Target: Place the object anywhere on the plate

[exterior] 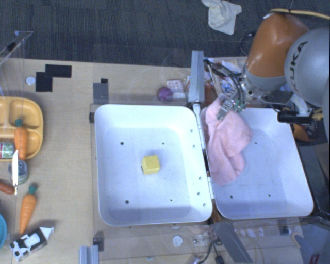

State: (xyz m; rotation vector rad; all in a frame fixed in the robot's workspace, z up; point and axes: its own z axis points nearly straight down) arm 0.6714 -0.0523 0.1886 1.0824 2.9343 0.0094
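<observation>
A pink cloth [227, 144] lies in the left part of the right bin [273, 170], its left edge draped on the divider between the bins. My gripper [230, 106] sits at the cloth's top end, fingers closed on a bunched corner of the fabric. A small yellow block [150, 164] rests near the middle of the left bin [124, 206]. The yellow divided plate [30, 111] lies on the bench at the far left, well away from the gripper, with a toy carrot [20, 143] on it.
A purple item [165, 93] and a packet sit behind the left bin. A white rag [221, 14] lies on the floor at the top. Left of the bins are a knife [14, 172], another carrot [27, 206] and a cow-patterned carton [31, 241].
</observation>
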